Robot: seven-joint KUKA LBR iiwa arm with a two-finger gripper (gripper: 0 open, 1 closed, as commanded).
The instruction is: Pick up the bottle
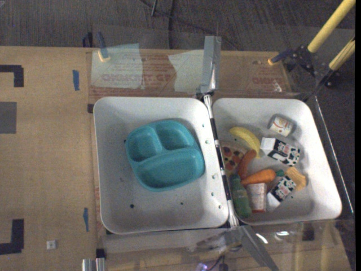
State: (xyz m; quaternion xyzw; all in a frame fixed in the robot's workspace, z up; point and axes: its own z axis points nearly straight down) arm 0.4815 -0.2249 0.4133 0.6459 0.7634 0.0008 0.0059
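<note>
1. Bottle [241, 196], green, lies on its side in the right white bin [324, 161], along the wall that this bin shares with the left one, close to the bin's near corner.
2. Just beside the bottle, on the side away from that wall, stands a small white container with a red label [256, 197]; the two look to be touching.
3. An orange toy carrot [260, 176] lies slantwise just beyond the top of the bottle, and a reddish-orange piece [246, 162] lies next to it.
4. Farther back in the same bin are a pizza slice [229, 156] against the shared wall, a yellow banana [246, 138], a small light can [281, 125] and a cow-patterned carton [282, 151].
5. A second cow-patterned carton [284, 188] lies near the carrot's tip, with a yellow-orange piece [298, 178] touching it.
6. The left white bin [102, 151] holds a teal divided plate [163, 154], well apart from the bottle.
7. Both bins sit on the tan bench [45, 151], which bears strips of blue tape [75, 79].
8. Whether the hand is spread or pressed together cannot be told.
</note>
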